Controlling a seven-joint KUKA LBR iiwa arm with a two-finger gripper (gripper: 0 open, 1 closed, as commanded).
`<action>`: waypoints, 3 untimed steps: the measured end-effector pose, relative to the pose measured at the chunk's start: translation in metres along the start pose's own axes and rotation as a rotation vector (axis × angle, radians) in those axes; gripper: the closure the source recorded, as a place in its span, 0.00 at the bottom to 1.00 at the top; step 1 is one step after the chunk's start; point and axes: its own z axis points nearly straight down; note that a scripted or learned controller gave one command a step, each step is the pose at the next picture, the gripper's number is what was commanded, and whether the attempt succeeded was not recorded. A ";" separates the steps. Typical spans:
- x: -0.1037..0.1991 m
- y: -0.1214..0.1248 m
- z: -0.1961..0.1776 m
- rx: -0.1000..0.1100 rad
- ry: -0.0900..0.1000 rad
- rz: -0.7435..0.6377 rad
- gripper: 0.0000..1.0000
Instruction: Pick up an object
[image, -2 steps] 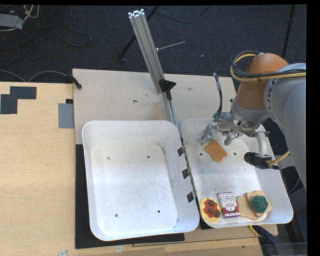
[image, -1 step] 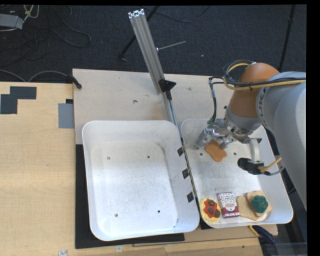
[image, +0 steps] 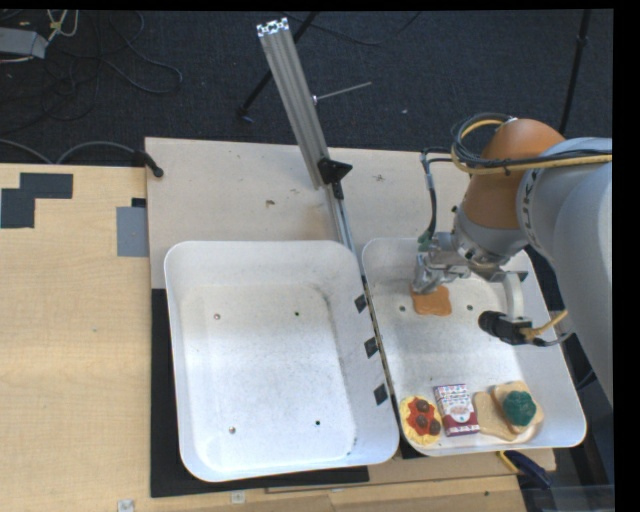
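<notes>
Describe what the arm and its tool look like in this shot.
The arm is thick and rounded with a pale grey shell, and a glossy orange band wraps it above the wrist. Thin dark and yellowish cables loop around that band and run down its side. The tool is small, built of grey metal parts.

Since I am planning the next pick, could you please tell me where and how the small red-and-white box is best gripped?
Probably from straight above, across its two long edges. The red-and-white box lies flat in the right bin, with the round red piece and the tan piece close on either side, so clearance looks tight.
</notes>
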 end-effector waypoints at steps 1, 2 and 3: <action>-0.006 0.004 -0.045 0.001 0.000 0.002 1.00; -0.011 0.010 -0.107 -0.001 0.000 0.001 1.00; -0.011 0.010 -0.110 0.004 0.000 -0.003 1.00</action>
